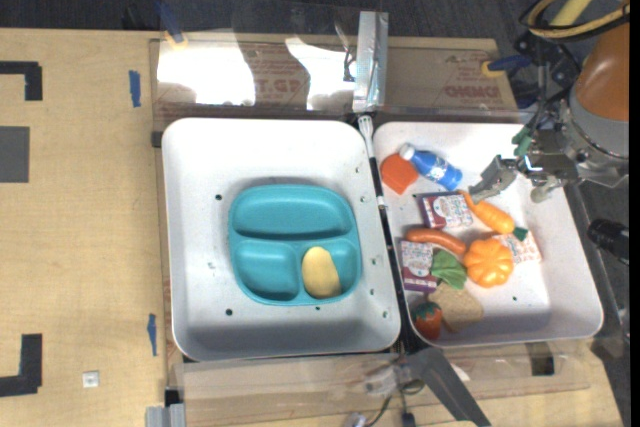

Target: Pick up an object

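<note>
My gripper point(518, 183) hangs over the upper right part of the right bin point(575, 300), open, with nothing between its fingers. Its left finger point(494, 178) sits just above the top end of an orange carrot point(492, 216). To the left of it lies a blue bottle point(435, 168) with an orange cap point(398, 175). Below are a purple packet point(445, 210), a red sausage point(435, 239), an orange pumpkin point(488, 261), a green leafy piece point(451, 271), a brown slice point(461, 307) and a small red fruit point(428, 319).
The left bin point(195, 215) holds a teal divided tray point(290, 215) with a yellow potato-like piece point(320, 271) in its lower right compartment. A clear panel point(260, 65) stands behind the bins. Yellow and black cables point(570, 5) hang at the upper right.
</note>
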{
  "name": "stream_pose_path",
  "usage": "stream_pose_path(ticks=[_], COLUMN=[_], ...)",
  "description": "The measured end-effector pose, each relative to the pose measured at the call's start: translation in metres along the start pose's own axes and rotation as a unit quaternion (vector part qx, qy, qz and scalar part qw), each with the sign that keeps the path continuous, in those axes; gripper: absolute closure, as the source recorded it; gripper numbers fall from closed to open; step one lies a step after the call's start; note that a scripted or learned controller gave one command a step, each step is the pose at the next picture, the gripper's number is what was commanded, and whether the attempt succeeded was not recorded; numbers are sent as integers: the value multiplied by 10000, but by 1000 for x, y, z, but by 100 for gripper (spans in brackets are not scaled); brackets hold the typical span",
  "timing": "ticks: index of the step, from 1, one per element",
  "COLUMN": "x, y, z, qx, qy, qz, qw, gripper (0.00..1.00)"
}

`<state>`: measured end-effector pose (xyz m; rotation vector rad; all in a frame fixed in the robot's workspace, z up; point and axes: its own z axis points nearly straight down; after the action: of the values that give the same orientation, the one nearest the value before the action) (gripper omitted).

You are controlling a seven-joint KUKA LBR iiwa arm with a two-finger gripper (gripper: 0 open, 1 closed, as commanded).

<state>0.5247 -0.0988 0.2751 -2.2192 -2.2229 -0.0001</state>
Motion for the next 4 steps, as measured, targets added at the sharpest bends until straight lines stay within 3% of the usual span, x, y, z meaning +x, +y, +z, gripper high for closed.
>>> stream_pose_path(ticks=[1,2,3,4], x=[-48,-64,-65,-14], y=[37,62,64,145], z=[114,180,168,87], qx=[61,-74,-124,-39], qy=[9,-8,-24,-2], qz=[-369,-885,-871,-389], qw=[9993,9961,9961,9992], gripper=[0,0,100,100])
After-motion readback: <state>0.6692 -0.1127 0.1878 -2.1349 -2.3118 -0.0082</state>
